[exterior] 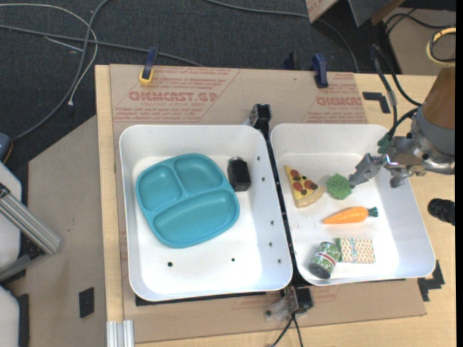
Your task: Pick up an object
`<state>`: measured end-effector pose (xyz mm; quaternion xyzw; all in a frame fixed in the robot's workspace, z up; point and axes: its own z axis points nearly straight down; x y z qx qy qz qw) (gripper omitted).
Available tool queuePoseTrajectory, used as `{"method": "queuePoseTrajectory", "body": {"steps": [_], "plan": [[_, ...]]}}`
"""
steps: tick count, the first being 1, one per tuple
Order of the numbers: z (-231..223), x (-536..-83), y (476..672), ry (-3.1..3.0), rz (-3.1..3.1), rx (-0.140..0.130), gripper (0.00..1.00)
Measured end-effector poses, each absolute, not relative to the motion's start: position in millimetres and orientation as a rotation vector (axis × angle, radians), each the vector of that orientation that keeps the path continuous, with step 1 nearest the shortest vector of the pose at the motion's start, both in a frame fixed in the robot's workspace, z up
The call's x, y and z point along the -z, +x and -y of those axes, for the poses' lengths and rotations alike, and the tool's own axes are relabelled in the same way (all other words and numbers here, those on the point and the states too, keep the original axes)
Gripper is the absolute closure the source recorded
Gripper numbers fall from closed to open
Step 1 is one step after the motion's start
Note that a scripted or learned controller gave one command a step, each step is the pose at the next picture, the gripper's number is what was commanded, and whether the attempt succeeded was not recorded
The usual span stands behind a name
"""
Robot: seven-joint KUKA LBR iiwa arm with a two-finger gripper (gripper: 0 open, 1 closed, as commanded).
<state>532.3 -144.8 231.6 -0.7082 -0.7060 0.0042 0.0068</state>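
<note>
The bench is covered with a brown cardboard sheet printed with red lettering, held at its far edge by 2 blue clamps. On it sit 2 shallow white bins side by side. The left bin holds a teal divided plate with 3 compartments, lying flat, and a small black block just beside the plate's right rim.

The right bin holds the candidate things for picking. A toy pizza slice, yellow with red dots, lies near the bin's left wall with its point toward the far side. A green, bumpy broccoli-like piece sits just right of it. An orange carrot with a green stem end lies nearer the camera, pointing left. A small green and white can lies on its side near the front, touching a flat patterned packet.

The grey arm comes in from the right and is cut off by the frame edge. The gripper hangs over the right bin's far right part, with 1 finger slanting down toward the broccoli piece, its tip just beside it. Nothing is seen between the fingers, and whether they stand wide or narrow cannot be made out.
</note>
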Motion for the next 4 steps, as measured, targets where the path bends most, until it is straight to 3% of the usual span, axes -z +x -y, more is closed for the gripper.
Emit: {"method": "queuePoseTrajectory", "body": {"steps": [1,4], "plan": [[144,-239,534.9,-2.220,2.221,0.000,0.00],[143,-86,536.9,-2.219,2.218,-0.001,0.00]]}}
